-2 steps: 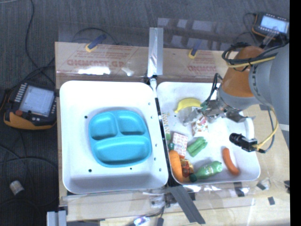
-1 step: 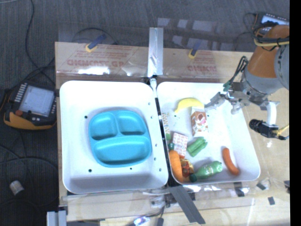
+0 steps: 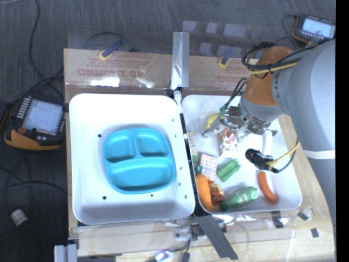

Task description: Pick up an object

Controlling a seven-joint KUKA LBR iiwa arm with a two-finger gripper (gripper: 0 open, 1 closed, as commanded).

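Hand point(image 3: 231, 125) hovers above crowded toy food point(image 3: 228, 169).

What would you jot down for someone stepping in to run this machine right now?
Gripper: low inside the right white bin, over a small red-and-white packet; nothing visibly held.
Also in that bin: green toy pepper, green plastic bottle, orange carrot, orange-red sausage, pink-and-white patterned packet.
Left white bin: blue plastic divided tray.
Done: arm has reached the objects.
Left: grip one and lift it.
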